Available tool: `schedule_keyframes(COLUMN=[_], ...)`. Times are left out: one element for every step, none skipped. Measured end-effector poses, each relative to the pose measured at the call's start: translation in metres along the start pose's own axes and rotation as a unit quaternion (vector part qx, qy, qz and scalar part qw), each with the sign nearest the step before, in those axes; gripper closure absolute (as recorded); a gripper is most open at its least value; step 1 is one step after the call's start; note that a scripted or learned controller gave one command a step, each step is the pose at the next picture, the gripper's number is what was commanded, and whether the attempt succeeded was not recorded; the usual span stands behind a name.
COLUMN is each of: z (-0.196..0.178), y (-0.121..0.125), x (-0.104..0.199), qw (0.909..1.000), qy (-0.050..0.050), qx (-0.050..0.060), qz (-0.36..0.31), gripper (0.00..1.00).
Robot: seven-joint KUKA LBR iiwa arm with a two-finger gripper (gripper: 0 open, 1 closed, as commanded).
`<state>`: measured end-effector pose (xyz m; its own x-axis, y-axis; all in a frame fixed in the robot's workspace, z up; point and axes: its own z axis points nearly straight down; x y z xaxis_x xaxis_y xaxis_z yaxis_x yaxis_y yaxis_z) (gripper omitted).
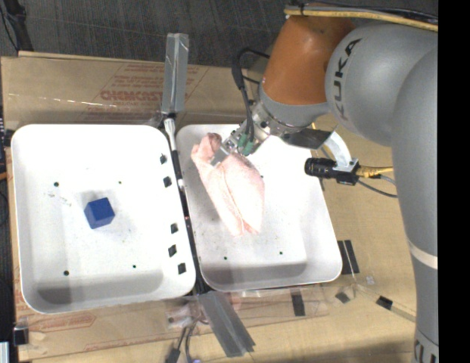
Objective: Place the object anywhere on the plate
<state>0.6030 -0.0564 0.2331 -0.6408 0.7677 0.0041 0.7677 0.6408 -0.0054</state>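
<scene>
One two-finger gripper pinches the pink crumpled cloth-like object over the right white bin; blue cube lies left

Arm cut off at right.

In the left bin, a small blue cube is sitting left of centre, well apart from every wall, and bare white floor is lying open all around it. The raised divider with black clips is running between the two bins, standing across any low sideways path. In the right bin, a pink, raw-meat-like object is stretching slantwise from the back wall toward the middle; the floor to its right and along the front wall is lying free. The arm is hanging over the right bin's back right corner, with the pincer touching the object's upper end.
</scene>
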Motion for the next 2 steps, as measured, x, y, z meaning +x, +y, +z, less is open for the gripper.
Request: schedule_keyframes(z=[-0.003,0.009], y=[0.034,0.058], x=[0.044,0.085], qw=[0.9795,0.9197], qy=[0.0,-0.001], qx=[0.0,0.0], qz=[-0.201,-0.393], gripper=[1.0,1.0])
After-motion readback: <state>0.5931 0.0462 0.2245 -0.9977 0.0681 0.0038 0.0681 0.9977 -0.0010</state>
